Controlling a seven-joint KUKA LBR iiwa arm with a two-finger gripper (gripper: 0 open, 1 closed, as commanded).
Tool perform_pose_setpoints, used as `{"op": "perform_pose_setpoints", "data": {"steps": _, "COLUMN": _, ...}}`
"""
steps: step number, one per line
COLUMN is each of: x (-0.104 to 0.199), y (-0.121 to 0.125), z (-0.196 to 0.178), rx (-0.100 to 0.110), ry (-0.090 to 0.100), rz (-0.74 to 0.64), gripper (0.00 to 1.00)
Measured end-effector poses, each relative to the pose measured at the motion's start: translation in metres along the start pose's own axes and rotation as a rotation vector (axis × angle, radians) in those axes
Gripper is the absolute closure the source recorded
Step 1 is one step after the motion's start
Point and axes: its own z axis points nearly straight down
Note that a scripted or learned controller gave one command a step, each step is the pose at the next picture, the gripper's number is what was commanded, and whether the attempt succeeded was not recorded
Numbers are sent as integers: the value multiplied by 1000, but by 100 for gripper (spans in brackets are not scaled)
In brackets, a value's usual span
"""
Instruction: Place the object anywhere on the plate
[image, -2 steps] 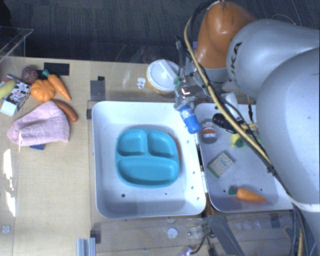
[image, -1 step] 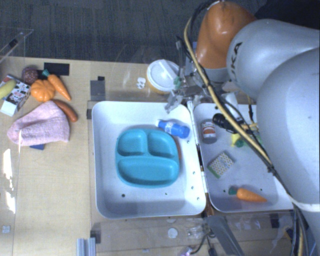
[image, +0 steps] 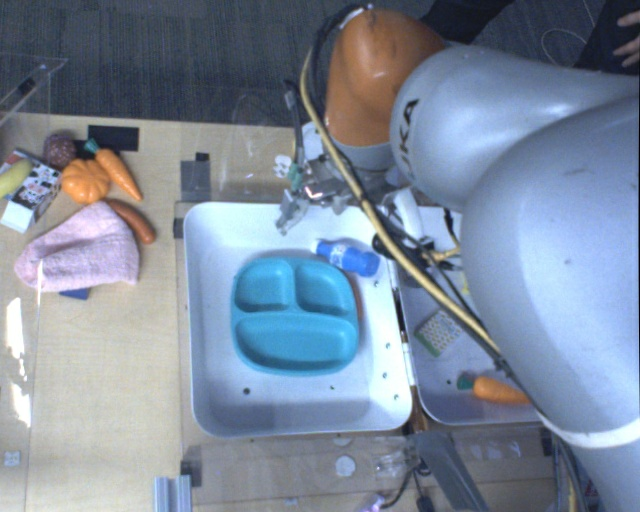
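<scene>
A blue divided plate lies in the middle of the left white bin. A small blue bottle with a white end lies on its side on the bin floor, just off the plate's back right corner. My gripper hangs over the bin's back edge, to the left of the bottle and apart from it. Nothing shows in its grasp. The big grey arm covers most of the right bin.
In the right bin lie a toy carrot and a small speckled square. On the bench to the left sit a pink cloth, an orange pumpkin, toy carrots and a sausage.
</scene>
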Motion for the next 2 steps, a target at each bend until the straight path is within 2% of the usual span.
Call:
{"op": "perform_pose_setpoints", "data": {"steps": 1, "x": 44, "y": -58, "z": 20, "rx": 3, "ry": 2, "rz": -314, "gripper": 0}}
{"op": "perform_pose_setpoints", "data": {"steps": 2, "x": 109, "y": -87, "z": -8, "rx": 2, "ry": 2, "rz": -302, "gripper": 0}}
